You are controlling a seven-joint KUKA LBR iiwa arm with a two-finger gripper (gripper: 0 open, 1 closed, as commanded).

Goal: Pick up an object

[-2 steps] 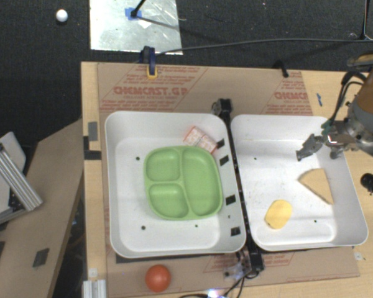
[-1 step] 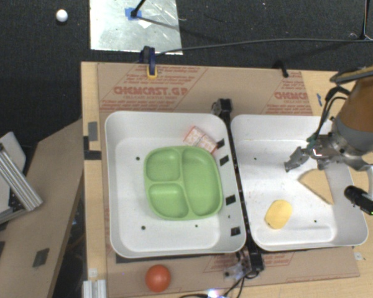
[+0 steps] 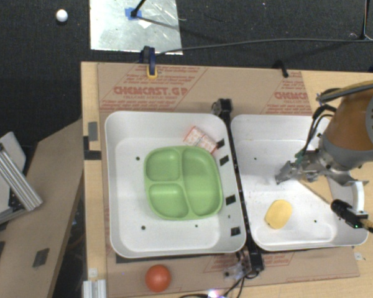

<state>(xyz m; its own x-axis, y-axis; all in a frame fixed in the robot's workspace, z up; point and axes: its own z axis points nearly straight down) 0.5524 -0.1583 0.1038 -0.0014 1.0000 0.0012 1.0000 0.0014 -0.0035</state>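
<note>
A yellow rounded object lies on the floor of the right bin, near its front. My gripper hangs low over the same bin, up and a little right of the yellow object and apart from it. Nothing shows between the fingers. The grey arm with its orange band comes in from the right edge. In the left bin sits a green divided plate, and a small pink and white packet lies just behind it.
An orange ball rests on the cardboard in front of the left bin. Black clips line the divider between the bins. A foil sheet and a small white ball lie on the dark surface at the back.
</note>
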